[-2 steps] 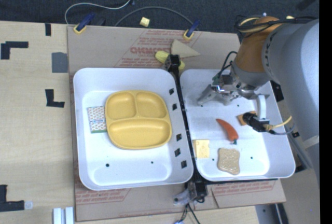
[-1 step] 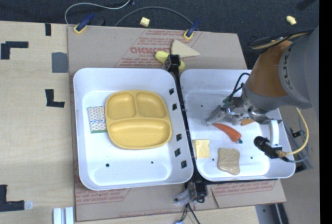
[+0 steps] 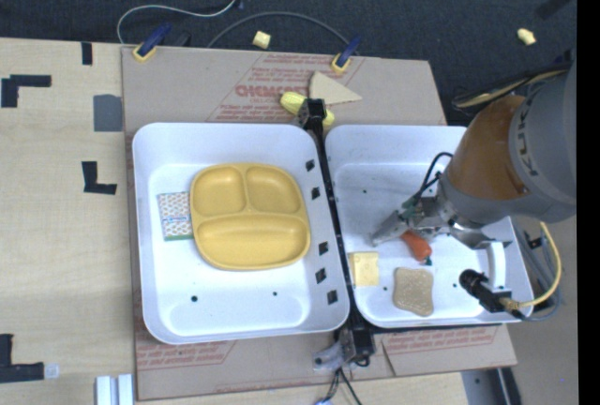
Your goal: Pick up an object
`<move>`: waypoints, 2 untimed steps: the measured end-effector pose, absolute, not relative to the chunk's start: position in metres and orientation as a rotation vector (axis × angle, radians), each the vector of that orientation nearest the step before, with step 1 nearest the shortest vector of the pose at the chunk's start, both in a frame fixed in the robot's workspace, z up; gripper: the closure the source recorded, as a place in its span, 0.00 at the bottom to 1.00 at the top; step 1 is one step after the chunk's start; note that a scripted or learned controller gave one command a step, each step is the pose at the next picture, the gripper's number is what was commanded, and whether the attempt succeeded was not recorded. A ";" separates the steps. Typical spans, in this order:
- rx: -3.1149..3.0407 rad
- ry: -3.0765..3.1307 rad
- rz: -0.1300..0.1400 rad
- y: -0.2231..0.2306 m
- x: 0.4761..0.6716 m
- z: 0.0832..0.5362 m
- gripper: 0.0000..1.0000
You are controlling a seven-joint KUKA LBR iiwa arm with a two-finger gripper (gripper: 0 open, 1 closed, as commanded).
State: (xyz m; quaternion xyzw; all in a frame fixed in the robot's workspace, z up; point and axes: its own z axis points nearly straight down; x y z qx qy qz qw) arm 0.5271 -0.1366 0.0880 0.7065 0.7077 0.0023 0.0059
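Dark carpet lies behind the surface, where 2 white bins sit side by side on cardboard. Left bin (image 3: 150, 206) holds a yellow divided plate (image 3: 250, 216) and a small patterned card (image 3: 174, 215) just beside it. Right bin (image 3: 375, 150) holds a yellow block (image 3: 365, 268), a tan bread-like piece (image 3: 413, 291) and an orange-red object (image 3: 418, 247). Over that object hangs the claw (image 3: 405, 223); whether its fingers are wide or narrow I cannot tell.
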 end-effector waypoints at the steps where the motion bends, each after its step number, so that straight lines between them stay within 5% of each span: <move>1: 2.213 2.212 0.005 -0.138 0.528 0.098 1.00; 2: 2.211 2.228 0.009 -0.074 0.530 0.190 1.00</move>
